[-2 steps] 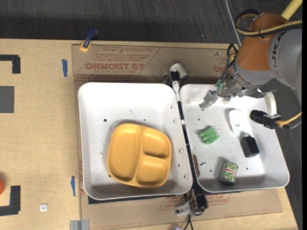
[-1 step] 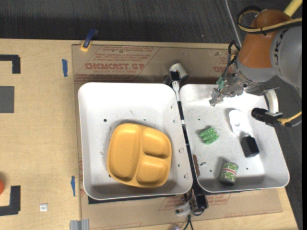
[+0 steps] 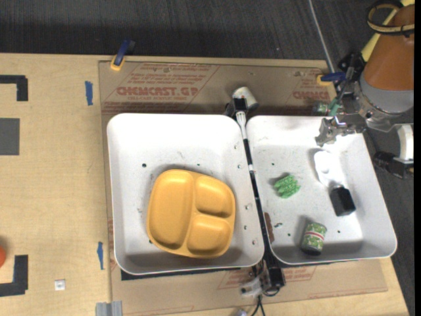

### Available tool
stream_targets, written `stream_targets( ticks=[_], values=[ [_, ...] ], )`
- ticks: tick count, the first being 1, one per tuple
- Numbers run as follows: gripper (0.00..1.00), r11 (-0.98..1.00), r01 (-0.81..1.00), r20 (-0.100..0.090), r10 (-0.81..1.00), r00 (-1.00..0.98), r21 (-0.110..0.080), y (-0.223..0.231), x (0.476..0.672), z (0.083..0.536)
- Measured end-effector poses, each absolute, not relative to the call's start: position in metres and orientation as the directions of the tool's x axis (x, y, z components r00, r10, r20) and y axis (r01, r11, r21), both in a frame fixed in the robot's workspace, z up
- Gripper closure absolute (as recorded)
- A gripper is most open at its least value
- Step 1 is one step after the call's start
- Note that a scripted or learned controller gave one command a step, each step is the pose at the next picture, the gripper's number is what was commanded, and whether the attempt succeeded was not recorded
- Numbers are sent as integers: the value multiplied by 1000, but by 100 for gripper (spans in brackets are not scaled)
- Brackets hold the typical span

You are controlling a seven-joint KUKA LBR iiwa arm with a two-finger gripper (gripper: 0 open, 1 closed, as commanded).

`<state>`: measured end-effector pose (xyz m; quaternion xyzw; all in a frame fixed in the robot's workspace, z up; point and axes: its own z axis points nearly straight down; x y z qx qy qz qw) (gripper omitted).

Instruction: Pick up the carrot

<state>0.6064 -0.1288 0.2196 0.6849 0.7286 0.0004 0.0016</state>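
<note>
What may be the carrot [image 3: 2, 257] is an orange sliver at the counter's [image 3: 52, 176] left edge. It is mostly cut off, so we cannot tell its long axis or heading. The gripper [image 3: 327, 131] hangs over the right bin's [image 3: 375, 242] far side, and we cannot tell its state. A yellow plate [image 3: 191, 212] lies in the left bin [image 3: 125, 176].

Yellow tray [image 3: 191, 212], green can [image 3: 314, 236]

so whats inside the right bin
In the right bin lie a green leafy piece, a small green can and a black block. The gripper hangs over its far edge. No carrot is visible; whatever lies beneath the arm is hidden.
</note>
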Motion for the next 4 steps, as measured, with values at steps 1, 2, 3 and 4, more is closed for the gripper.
stream_targets(
  ticks=[1, 2, 3, 4],
  values=[
    [100, -32, 999, 0, 999, 32, -1, -161, 517, 255],
    [100, -24, 1000, 1, 1000, 24, -1, -94, 486, 213],
    [100, -293, 956, -1, 956, 293, 1, -144, 514, 284],
    [100, -550, 835, 0, 835, 550, -5, -62, 479, 184]
  ],
)
